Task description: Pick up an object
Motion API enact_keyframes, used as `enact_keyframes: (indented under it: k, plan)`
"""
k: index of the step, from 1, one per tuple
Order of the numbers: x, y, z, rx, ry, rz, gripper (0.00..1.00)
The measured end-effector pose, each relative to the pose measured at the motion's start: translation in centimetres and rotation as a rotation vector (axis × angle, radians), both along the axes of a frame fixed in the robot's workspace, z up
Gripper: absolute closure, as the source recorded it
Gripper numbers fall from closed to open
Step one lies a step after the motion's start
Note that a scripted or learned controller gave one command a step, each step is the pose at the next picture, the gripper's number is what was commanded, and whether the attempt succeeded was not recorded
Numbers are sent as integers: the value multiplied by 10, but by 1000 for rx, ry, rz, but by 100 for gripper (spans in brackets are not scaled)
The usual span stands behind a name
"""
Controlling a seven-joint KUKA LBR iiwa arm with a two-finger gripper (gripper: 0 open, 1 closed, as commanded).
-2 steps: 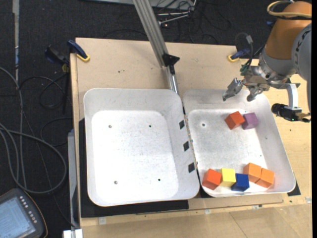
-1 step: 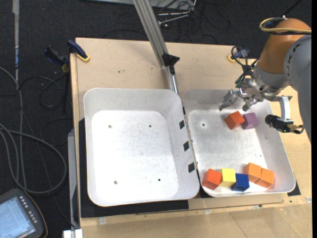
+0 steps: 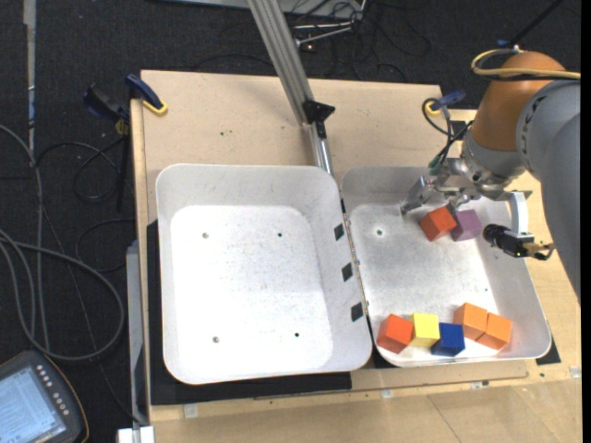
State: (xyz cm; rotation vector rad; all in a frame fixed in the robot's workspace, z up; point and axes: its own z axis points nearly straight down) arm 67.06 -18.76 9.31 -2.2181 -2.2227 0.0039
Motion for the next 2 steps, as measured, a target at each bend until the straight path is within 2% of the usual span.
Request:
enact_keyframes:
  k: [1, 2]
  plan:
    - [2, 0, 13, -2, -6, 1, 100]
    - [8, 2, 78, -2, -12, 0, 100]
